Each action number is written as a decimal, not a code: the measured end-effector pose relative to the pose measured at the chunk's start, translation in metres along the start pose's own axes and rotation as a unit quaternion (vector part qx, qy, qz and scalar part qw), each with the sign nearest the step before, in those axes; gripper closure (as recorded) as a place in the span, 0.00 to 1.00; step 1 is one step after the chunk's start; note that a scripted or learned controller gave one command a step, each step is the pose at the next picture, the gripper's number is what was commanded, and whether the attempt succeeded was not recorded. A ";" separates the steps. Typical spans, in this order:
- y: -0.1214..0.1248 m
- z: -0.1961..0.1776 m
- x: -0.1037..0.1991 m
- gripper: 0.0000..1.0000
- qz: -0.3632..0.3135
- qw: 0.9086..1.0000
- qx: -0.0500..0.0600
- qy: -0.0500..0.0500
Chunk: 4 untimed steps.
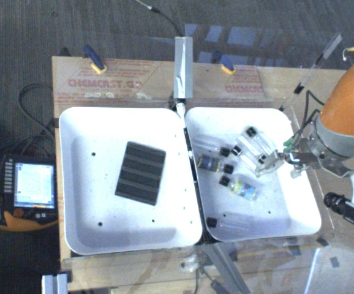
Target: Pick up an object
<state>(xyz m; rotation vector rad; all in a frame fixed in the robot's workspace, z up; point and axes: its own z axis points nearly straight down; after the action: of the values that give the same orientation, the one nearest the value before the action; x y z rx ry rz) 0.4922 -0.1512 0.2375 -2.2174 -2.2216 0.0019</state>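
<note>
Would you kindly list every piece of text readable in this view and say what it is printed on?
Red print on the brown board behind the bins: mirrored and faint, not readable.
Red print on the board's right part: blurred, unreadable.
Lit screen of the handheld pendant: too small to read.
Labels on the small bottles: too small.

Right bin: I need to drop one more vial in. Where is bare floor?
Right bin: bare along its near right corner and far left corner. Crowded mid-bin around the vials, where the hand is. Left bin: wide margins around the dark slab.
</note>
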 end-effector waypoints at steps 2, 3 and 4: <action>0.049 0.147 -0.004 0.00 -0.085 0.996 -0.006 -0.003; 0.051 0.136 -0.003 1.00 -0.085 0.996 -0.008 -0.003; 0.090 0.143 0.021 1.00 -0.083 0.997 0.000 -0.001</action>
<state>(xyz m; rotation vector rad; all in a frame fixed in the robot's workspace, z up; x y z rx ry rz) 0.5813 -0.1301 0.0943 -2.0273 -2.3982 0.0034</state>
